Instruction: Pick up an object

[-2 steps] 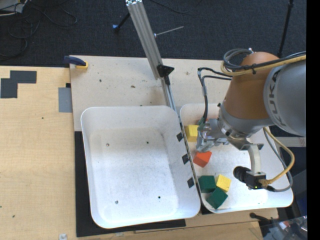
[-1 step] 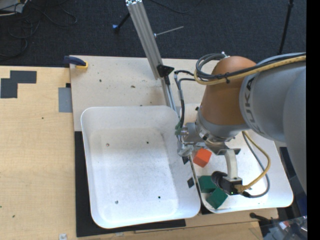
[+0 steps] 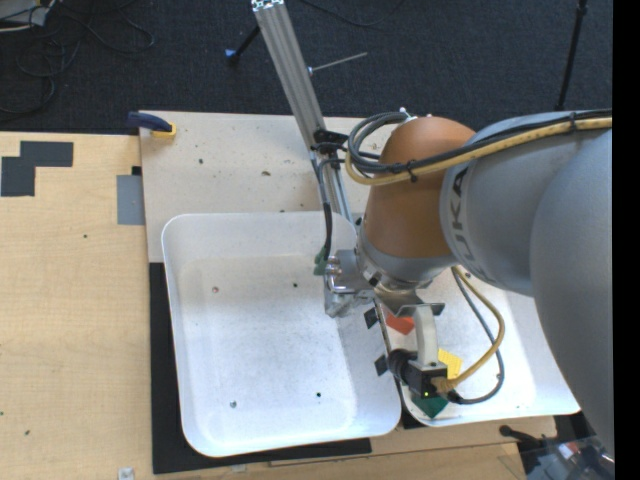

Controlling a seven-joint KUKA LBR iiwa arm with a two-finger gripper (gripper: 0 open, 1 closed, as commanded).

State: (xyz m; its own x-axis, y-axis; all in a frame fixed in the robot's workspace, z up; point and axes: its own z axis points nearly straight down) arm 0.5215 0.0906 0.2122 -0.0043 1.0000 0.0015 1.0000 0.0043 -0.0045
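Gripper (image 3: 350, 290) low over left edge of right shallow white plastic bin (image 3: 525, 373), jaw state can't tell; small red-orange piece (image 3: 400, 323) & yellow piece (image 3: 450, 365) inside that bin, so risk = off-ctr close nudging piece away, empty grasp.

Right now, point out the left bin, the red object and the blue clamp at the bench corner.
left bin (image 3: 250, 358), camera view, bare floor.
red object (image 3: 400, 323), camera view, visible face.
blue clamp (image 3: 147, 120), camera view, blue handle.

Orange piece (image 3: 400, 323), yellow piece (image 3: 450, 365) — both partly hidden — in right bin (image 3: 528, 373).
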